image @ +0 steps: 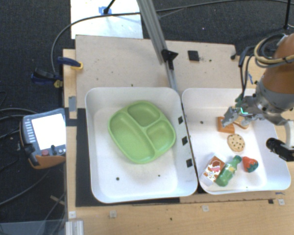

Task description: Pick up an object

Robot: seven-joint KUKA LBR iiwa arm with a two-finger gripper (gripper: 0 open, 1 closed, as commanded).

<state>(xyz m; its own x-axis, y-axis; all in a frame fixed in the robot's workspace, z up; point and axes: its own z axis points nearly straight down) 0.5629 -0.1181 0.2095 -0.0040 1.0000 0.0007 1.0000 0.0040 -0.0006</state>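
My gripper [233, 115] hangs low over the upper middle of the right bin [201, 99], coming in from the right. Right below and beside it lies an orange-brown toast-like piece [225, 126], with a second orange bit [244, 124] half hidden under the wrist. Just below them lies a round chocolate-chip cookie [235, 142]. Near the bin's front edge a green bottle [227, 171] leans against a red and white carton [213, 169], and a red strawberry-like toy [250, 164] lies to their right. I see nothing held in the gripper.
The left bin [100, 180] holds a green divided plate [142, 131]. A slanted metal pole [154, 26] crosses the bench above the bins. A small black square [193, 56] lies on the board behind the right bin. A teach pendant [44, 137] lies off the bench at left.
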